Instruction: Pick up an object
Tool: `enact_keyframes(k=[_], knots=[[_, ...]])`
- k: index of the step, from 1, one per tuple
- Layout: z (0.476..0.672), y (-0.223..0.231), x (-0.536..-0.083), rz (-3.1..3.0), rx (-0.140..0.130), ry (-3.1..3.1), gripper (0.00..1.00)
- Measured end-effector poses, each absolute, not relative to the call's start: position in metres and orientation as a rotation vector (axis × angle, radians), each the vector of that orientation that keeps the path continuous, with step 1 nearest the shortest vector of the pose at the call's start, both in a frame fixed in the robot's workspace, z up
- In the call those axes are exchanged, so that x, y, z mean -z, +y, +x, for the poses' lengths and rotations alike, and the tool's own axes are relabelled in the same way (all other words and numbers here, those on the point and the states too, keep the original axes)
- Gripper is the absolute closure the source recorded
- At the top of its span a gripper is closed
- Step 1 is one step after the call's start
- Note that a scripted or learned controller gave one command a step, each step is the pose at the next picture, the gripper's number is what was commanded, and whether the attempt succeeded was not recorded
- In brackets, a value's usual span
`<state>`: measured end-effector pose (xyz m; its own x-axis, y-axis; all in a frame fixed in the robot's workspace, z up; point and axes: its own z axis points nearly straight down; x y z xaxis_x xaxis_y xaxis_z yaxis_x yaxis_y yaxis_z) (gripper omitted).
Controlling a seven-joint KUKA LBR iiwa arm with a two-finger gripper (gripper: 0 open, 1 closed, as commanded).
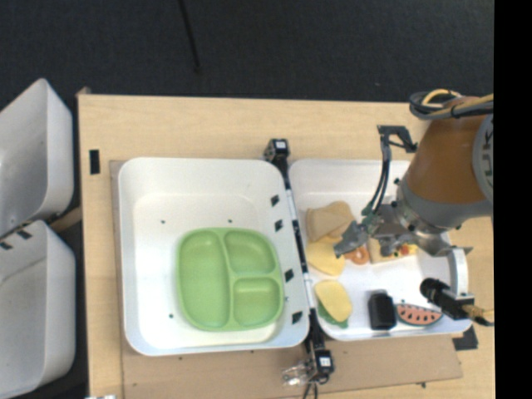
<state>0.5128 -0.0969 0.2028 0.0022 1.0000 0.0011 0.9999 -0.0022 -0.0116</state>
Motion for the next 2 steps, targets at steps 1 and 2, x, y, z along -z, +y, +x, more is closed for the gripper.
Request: enact_keyframes(k=[1, 2], knots=[[0.515, -0.097, -0.208, -2.221, 0.000, -2.222, 0.00], [0.505, -0.096, -0.154, -2.220, -0.005, -2.218, 0.00]])
